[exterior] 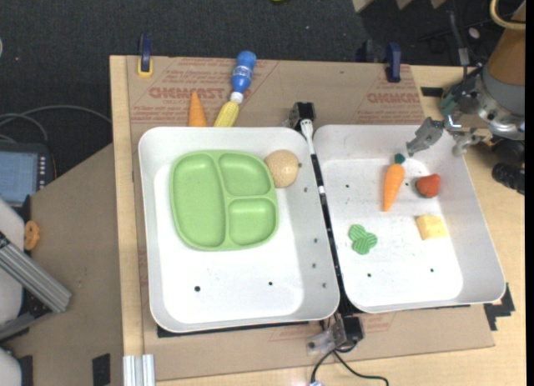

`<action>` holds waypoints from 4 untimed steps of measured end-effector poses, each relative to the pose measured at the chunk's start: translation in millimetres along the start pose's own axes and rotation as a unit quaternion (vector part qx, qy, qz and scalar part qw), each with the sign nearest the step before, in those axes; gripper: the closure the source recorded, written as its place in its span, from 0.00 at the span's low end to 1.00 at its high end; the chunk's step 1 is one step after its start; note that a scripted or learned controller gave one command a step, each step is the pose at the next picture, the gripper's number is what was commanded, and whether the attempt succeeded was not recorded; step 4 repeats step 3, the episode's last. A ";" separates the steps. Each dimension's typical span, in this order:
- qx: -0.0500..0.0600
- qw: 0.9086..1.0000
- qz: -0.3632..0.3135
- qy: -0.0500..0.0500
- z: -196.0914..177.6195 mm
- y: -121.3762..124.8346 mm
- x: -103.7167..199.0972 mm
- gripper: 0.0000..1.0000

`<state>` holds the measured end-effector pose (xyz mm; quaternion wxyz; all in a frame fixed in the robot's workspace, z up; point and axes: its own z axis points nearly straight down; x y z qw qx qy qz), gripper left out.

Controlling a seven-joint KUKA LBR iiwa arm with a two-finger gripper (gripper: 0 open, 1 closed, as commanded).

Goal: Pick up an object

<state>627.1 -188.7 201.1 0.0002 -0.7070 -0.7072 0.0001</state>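
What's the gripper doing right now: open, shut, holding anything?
Gripper: open, holding nothing, at the upper right corner of the right bin, up and right of the toy carrot.

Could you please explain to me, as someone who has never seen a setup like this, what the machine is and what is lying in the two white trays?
This is one picture from a fixed camera above a bench, looking down at a slant. The machine is a robot arm entering from the right; its grasping part, the end effector, sits over the upper right edge of the right bin. I see nothing held in it.

The right bin holds toy foods: a carrot, a red piece, a yellow block and a green leafy piece. The left bin holds a green divided plate with a tan ball touching its upper right corner. Behind the bins, on the board, lie a blue-capped bottle and a few more toy pieces.
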 end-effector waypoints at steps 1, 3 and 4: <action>0.005 1.000 -0.001 0.004 116.6 -10.9 24.2 0.00; -0.006 1.000 -0.006 0.002 10.3 -14.4 136.4 1.00; -0.006 1.000 -0.006 0.002 10.3 -14.4 136.4 1.00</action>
